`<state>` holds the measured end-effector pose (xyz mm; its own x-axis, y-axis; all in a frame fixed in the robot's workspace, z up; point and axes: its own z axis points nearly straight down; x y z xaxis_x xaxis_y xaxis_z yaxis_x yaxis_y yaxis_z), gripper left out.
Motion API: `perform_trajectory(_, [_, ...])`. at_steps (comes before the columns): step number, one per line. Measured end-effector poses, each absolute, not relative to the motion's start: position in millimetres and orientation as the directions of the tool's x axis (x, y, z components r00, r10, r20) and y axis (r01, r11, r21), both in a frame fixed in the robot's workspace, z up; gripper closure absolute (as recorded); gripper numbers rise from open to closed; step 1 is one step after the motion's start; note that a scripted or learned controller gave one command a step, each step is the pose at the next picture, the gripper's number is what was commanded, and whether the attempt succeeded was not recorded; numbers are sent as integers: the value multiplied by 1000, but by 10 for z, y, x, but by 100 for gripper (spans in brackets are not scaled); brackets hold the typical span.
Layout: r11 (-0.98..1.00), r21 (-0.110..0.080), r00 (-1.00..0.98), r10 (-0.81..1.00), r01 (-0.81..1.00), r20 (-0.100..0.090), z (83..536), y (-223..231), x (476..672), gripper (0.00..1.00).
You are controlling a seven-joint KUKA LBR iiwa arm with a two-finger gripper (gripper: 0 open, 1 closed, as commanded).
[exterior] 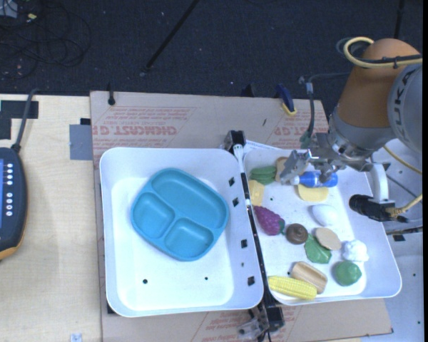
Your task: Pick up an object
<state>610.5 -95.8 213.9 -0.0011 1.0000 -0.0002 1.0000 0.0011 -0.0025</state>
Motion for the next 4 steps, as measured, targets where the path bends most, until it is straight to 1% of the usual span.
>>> perform_trajectory(1, [0, -2, 0, 1000, 1000, 1, 982, -1310, 6414, 0])
perform_trajectory(2, [-5, -5, 5, 1000, 1000, -1, 874, -2074, 5826, 0])
perform_trajectory(3, [-2, -1, 2, 1000, 1000, 2, 884, -1492, 5219, 0])
perform_trajectory(4, [3, 5, -3, 1000, 1000, -1, 1041, -1606, 6118, 0])
